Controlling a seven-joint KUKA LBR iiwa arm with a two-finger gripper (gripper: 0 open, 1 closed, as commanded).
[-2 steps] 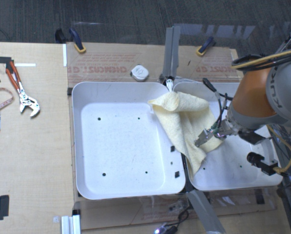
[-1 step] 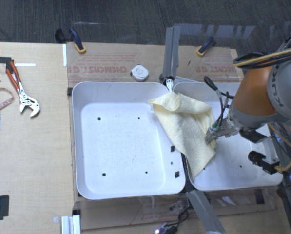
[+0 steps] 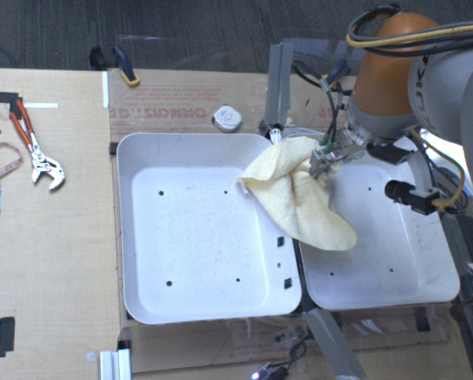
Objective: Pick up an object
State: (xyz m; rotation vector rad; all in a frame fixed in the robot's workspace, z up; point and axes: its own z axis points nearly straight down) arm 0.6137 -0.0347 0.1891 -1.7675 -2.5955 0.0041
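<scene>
Over the seam between the bins, the gripper (image 3: 325, 161) sat clamped on the cloth (image 3: 303, 200) — its bulk trailing down-left, toward the left bin (image 3: 141, 236).

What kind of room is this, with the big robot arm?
Probably a workshop or robot lab. A grey and orange robot arm reaches over two white bins on a wooden bench, where a yellow cloth drapes across them. A wrench lies on the bench nearby.
</scene>
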